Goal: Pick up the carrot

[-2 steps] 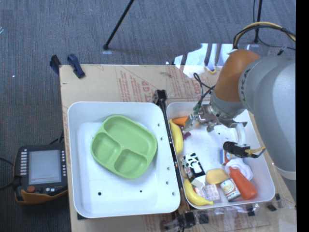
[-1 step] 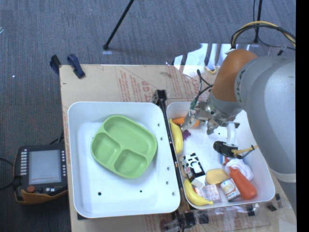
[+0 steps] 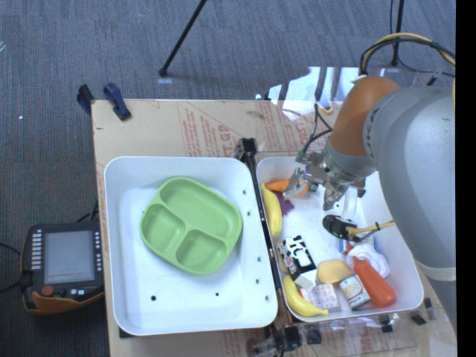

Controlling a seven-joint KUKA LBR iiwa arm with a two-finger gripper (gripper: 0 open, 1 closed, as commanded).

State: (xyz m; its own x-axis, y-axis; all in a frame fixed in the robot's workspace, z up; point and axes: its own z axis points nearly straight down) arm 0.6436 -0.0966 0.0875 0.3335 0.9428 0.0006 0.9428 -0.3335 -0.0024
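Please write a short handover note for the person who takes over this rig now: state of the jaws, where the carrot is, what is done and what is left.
Gripper: low over the far end of the right bin, beside the carrot; whether the jaws are open or shut cannot be told.
Carrot: lies at the right bin's far left corner, above a banana; partly hidden by the gripper.
Left bin: holds a green divided plate.
Done: arm brought to the carrot.
Left: confirm a grasp, then lift the carrot.
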